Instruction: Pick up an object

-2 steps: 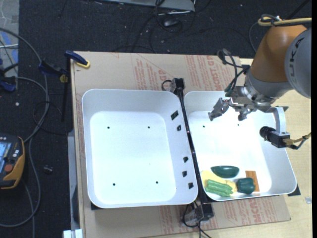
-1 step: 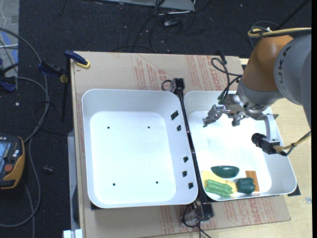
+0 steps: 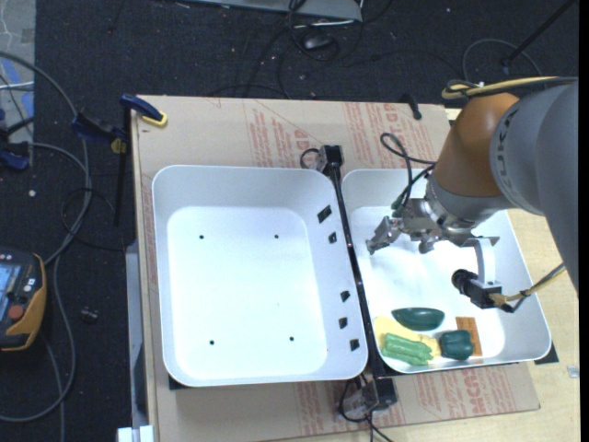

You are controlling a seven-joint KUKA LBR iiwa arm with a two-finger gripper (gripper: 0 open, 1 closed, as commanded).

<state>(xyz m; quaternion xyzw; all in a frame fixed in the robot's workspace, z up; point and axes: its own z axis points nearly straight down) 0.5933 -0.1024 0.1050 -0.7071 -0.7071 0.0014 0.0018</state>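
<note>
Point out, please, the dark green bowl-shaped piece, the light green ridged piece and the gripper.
Dark green bowl-shaped piece (image 3: 419,318): camera view, its middle.
Light green ridged piece (image 3: 406,349): camera view, its middle.
Gripper (image 3: 402,235): camera view, between fingertips.

Small green objects (image 3: 425,333) clustered at right bin's (image 3: 526,267) near edge

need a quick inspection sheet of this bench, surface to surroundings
surface: brown board bearing a left bin and a right bin side by side
job's things: dark green bowl-like piece, light green ridged piece, teal block, small orange-brown piece, all at the right bin's near end
clutter: blue and yellow clamp at the board's far left corner
grippers: gripper over the right bin's far half, nothing seen between its fingers
cables: black cable by the arm; loose wires on the floor
surroundings: dark floor, orange handheld unit at left
</note>
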